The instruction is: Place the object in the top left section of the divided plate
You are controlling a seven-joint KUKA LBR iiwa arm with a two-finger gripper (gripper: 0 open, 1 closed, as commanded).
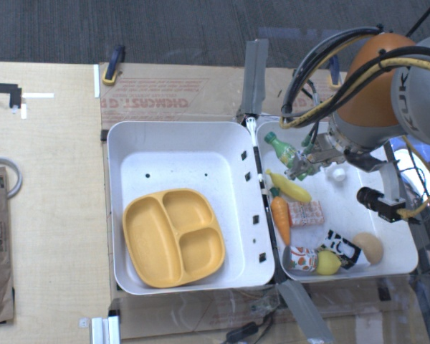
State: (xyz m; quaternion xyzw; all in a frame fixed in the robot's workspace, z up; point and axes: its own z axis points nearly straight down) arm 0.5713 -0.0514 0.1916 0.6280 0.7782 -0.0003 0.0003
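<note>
The gripper [301,165] sits low in the upper part of the right bin [401,260], at the frame's right, just beside the green bottle [279,147] and above the banana [289,188]; whether it is clenched or released cannot be told. Below lie a carrot [280,219], a small box [305,212] and a lemon [328,263]. The yellow divided plate [173,236] rests in the lower left of the left bin [179,145], at frame centre, well apart from the gripper.

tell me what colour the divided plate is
Yellow-orange all over; the divided plate shows clearly in the camera view, in the left bin.
</note>
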